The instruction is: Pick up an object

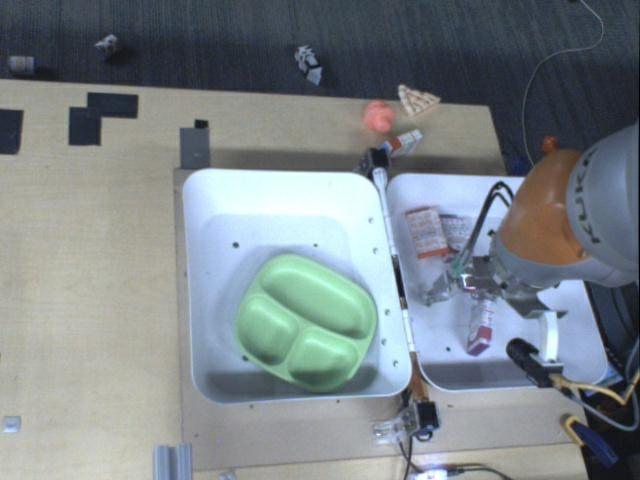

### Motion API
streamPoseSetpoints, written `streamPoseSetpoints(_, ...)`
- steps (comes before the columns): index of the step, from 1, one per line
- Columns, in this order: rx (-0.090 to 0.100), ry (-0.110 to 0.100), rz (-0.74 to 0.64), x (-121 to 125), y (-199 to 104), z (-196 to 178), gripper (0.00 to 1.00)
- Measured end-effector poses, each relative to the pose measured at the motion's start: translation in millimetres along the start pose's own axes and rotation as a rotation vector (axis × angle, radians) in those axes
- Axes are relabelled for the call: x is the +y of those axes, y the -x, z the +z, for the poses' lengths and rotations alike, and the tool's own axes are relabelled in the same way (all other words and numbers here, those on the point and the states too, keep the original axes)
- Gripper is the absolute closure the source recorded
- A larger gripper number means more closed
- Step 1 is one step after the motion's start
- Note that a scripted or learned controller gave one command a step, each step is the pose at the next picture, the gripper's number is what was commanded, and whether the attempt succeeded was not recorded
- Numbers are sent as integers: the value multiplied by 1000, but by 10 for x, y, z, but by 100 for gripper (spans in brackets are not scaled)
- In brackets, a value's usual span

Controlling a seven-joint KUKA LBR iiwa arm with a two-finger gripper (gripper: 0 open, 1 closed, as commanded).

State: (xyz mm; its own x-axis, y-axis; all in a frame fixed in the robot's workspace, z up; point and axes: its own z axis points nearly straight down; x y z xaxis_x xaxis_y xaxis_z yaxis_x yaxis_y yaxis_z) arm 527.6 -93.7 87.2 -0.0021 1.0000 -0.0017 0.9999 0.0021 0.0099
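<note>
So the right bin (590,363) has a small tube (481,329) with a reddish cap end, lying near the bin's front wall, plus a white-and-red packet (426,232) toward its back wall. The gripper (452,281) sits low over the bin's middle, just left of the tube's upper end. Honestly can't tell how it's set, too blurry there. A green divided plate (306,319) sits in the left bin (215,208).

Glossy green plastic tray (305,320), smooth white plastic bins (205,298) (faintly shiny), matt pale wooden bench (90,298)
</note>
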Motion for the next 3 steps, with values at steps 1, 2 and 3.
streamPoseSetpoints(1,1,-1,-2,405,-109,8,0)
streamPoseSetpoints(2,0,5,-4,424,-111,-112,100)
streamPoseSetpoints(3,0,5,-4,423,-111,-110,0)
